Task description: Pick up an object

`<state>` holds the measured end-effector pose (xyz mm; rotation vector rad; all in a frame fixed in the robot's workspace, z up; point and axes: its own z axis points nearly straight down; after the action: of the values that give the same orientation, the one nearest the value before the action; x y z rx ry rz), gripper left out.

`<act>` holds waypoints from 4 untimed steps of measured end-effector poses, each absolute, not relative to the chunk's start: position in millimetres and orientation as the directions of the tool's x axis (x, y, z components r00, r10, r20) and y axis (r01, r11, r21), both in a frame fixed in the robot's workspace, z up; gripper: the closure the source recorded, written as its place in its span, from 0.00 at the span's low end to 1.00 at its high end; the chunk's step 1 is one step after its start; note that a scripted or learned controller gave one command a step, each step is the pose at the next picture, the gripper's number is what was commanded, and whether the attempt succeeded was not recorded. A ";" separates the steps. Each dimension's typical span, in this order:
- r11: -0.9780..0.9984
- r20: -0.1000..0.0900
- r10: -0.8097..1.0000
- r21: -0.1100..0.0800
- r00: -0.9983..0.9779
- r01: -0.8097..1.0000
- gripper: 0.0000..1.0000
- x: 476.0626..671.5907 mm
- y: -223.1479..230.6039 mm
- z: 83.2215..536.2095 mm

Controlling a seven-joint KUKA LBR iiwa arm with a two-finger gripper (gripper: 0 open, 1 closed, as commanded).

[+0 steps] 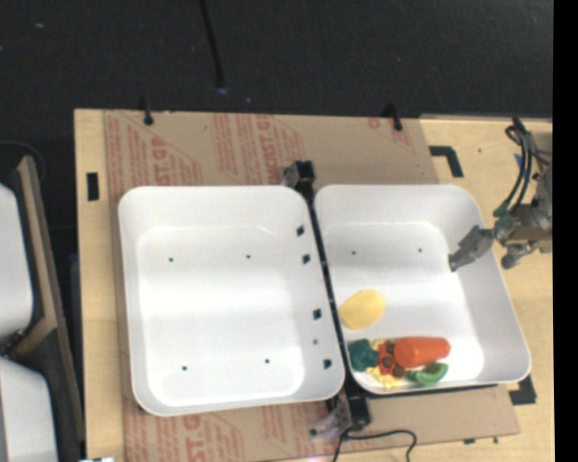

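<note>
A cardboard-covered desk carries two white bins, the left bin bare-floored and the right bin holding a cluster toward six o'clock. One yellow object lies apart above one red object and green pieces too jumbled to count. At the right bin's three o'clock rim the gripper is partly cut off, and whether it is apart or together cannot be told.

Overhead slanted view of both bins
</note>
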<state>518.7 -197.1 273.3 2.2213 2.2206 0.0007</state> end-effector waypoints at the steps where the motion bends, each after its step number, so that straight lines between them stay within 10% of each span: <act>1: -0.051 -0.001 0.999 0.004 0.051 0.999 0.00 553.9 -179.0 318.5; 2: -0.038 0.000 0.999 0.001 0.038 0.999 0.00 560.7 -158.5 326.4; 4: 0.003 0.002 1.000 -0.006 -0.003 1.000 0.00 573.6 -131.9 139.8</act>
<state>573.6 -131.9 139.8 2.2221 2.2288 -0.0046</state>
